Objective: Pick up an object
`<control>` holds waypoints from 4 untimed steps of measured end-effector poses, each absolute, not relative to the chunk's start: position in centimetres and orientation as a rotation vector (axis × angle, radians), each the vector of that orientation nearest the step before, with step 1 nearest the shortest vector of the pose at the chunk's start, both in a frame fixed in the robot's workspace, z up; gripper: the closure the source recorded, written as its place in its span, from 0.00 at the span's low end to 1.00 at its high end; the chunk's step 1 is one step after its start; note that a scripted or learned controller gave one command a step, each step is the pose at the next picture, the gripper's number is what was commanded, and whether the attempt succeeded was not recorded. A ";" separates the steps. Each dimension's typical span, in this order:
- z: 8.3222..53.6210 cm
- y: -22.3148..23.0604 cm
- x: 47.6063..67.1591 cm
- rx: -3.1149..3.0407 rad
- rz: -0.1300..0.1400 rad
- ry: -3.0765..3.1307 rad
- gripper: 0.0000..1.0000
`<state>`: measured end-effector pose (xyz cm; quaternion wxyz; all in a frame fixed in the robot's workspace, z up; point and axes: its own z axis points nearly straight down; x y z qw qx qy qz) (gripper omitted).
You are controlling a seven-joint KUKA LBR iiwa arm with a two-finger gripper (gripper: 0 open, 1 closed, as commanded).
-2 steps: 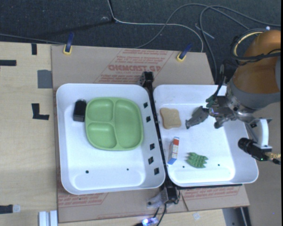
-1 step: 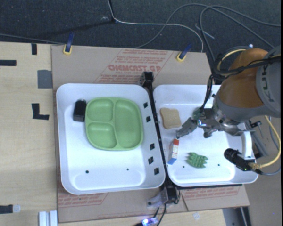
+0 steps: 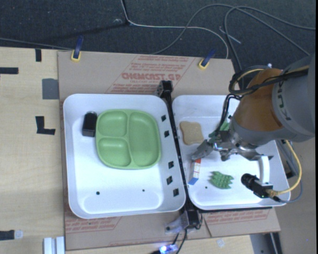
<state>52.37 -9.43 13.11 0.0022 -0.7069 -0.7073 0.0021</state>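
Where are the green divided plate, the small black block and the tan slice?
green divided plate (image 3: 129, 139): camera view, the ridge where its compartments meet.
small black block (image 3: 89, 124): camera view, its top face.
tan slice (image 3: 191, 132): camera view, its flat middle.

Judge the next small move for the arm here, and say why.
Probably a short drop straight down. The gripper hangs over the right bin, between the tan piece and the red and white stick, with the green toy further off. Nothing shows between its fingers.
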 end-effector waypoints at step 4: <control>21.3 -9.3 53.9 -2.222 -0.005 -2.227 1.00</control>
